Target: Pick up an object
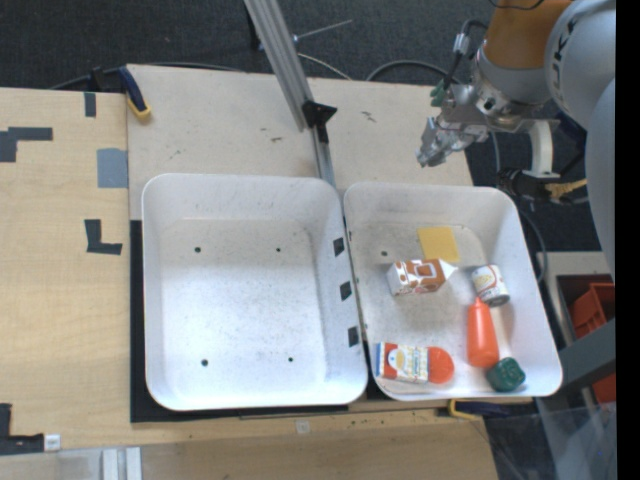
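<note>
1. We see the grey arm (560, 38) with its orange band in the upper right of the frame.
2. Its jaws (438, 148) hang over the tabletop (230, 128), just above the top edge of the right bin (530, 258). They hold nothing, and we cannot tell if they are wide or narrow.
3. The things to pick up all lie in the right bin.
4. A flat yellow square (439, 243) lies near the top middle of that bin.
5. A small brown and white carton (417, 276) lies just below the square.
6. A little can (490, 285) lies to the right of the carton.
7. An orange bottle (482, 334) lies below the can, with a green ball (505, 374) at its lower end.
8. A red and white packet (413, 364) lies at the bottom left of the bin.
9. The left bin (160, 268) sits right beside it.
</note>
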`<state>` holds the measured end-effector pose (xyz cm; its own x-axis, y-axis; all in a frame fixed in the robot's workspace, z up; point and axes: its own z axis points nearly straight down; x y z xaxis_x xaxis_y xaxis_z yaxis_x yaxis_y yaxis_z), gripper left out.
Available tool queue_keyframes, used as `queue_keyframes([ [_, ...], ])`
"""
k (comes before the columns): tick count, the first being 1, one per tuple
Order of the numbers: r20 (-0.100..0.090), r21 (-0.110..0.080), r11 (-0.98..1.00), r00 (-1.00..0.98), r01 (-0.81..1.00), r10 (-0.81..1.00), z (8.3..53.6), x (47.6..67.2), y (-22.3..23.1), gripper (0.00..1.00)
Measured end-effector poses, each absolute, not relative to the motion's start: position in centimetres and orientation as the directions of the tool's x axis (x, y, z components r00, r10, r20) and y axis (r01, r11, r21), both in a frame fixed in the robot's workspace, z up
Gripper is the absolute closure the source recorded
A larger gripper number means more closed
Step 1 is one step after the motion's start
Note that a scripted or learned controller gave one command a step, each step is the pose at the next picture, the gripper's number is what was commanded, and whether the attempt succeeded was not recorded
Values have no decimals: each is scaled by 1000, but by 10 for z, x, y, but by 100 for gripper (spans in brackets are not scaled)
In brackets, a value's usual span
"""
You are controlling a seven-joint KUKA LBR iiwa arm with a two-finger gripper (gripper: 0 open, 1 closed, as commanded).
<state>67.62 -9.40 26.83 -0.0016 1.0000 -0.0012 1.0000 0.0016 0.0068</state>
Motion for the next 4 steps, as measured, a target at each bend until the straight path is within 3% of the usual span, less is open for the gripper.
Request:
queue_keyframes([
  [1, 0, -4, 4, -4, 1000, 1000, 251, 645, -53, 100],
  [4, 1, -6, 6, -6, 1000, 1000, 233, 563, 74, 100],
])
